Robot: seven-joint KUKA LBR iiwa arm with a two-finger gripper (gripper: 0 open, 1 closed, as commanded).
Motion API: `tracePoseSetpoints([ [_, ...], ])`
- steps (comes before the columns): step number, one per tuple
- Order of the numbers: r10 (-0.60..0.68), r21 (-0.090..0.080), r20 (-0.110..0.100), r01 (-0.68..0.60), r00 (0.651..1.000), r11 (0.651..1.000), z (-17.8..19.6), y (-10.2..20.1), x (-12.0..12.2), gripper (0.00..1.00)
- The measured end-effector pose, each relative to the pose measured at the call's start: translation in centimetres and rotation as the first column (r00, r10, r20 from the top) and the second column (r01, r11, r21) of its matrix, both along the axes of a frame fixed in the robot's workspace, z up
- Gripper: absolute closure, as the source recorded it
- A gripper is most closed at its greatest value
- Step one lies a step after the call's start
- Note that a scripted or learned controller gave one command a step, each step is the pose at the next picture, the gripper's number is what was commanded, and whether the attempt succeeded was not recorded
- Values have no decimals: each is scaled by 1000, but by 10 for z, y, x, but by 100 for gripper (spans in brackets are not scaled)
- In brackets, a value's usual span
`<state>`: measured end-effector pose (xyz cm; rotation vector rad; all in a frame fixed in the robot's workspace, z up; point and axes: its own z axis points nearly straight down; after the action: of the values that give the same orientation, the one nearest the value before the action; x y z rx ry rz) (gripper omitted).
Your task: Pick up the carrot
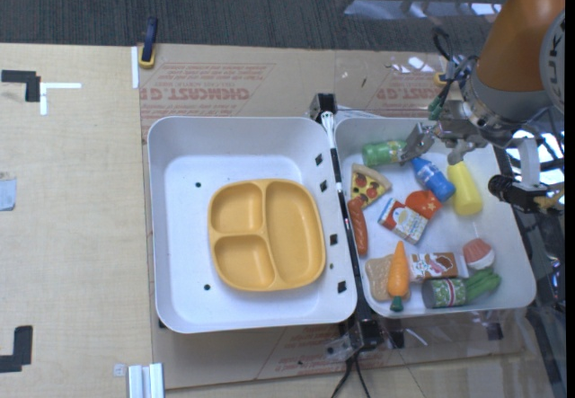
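The carrot (399, 271) is orange and tapered. It lies near the front edge of the right bin (514, 234), partly over a slice of bread (377, 278). My gripper (436, 146) hangs over the back of that bin, above a blue bottle (433, 179) and well behind the carrot. Its two fingers are spread apart, open, with nothing between them. The grey arm and its orange band (526, 19) come in from the upper right.
Around the carrot are a brown carton (435, 264), a green can (445, 293), a sausage (359, 227), a small box (405, 222) and a tomato (423, 202). A yellow bottle (465, 188) and another green can (384, 152) lie further back. The left bin (171, 207) holds a yellow divided plate (267, 234).
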<state>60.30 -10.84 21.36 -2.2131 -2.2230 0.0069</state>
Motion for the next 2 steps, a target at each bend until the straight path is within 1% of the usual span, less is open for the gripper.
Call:
tracePoseSetpoints([
  [1,165,1,5,-165,986,986,-124,6,-61,0],
  [2,177,-1,11,-177,984,984,-122,-9,-122,0],
])
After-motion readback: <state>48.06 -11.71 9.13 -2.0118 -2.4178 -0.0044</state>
